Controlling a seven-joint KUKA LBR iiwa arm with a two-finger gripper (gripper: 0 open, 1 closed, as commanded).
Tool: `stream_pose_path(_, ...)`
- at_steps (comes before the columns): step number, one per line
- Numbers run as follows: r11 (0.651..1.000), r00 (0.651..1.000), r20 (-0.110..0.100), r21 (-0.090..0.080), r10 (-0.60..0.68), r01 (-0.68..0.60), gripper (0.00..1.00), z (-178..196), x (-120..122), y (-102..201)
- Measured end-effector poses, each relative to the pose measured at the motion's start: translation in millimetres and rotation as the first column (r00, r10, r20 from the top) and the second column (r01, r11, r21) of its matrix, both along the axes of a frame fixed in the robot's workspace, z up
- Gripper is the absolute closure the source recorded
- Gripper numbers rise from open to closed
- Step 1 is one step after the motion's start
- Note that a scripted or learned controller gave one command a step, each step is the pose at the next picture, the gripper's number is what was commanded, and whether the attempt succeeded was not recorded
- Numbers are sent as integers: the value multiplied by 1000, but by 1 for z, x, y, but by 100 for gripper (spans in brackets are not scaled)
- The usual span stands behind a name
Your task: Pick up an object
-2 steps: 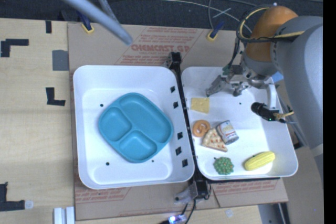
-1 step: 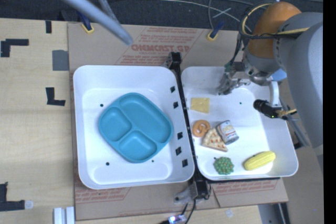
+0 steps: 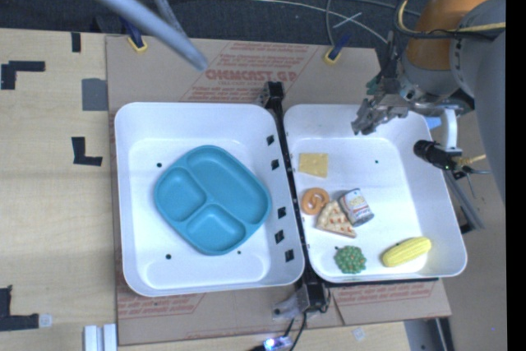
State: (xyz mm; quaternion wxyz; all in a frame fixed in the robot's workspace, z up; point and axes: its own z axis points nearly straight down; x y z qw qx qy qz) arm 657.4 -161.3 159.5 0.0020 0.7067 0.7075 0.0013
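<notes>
Can't tell the state of the claw [image 3: 367, 121] over the right bin's [image 3: 427, 201] far edge, too small and blurry.

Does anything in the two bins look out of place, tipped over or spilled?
Only the small can in the right bin stands out: it lies on its side, tilted, against the pizza slice. The blue tray sits flat in the left bin, slightly skewed. Nothing looks spilled or damaged.
</notes>
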Motion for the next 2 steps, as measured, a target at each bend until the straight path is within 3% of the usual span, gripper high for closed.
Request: stream_pose_path(2, 1000, 1000, 1, 0, 1, -1, 100, 128, 2, 7)
